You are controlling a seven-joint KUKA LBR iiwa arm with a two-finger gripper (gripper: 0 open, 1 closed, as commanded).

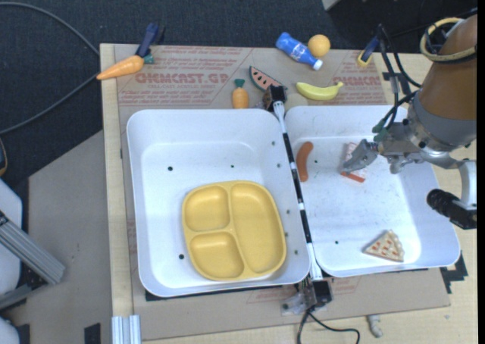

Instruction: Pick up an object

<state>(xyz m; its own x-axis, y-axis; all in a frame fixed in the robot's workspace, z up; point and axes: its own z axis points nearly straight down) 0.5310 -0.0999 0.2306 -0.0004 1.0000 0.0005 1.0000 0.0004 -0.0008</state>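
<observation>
Jaws of gripper [355, 159]: state not discernible. Small red piece [352, 176] lies just below, long axis roughly left-right; sausage [304, 161] farther left

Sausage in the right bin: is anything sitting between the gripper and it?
Nothing visible blocks it. The sausage lies against the right bin's left wall, and the gripper sits to its right above a small red piece. Bare bin floor separates them; the pizza slice is well clear.
</observation>
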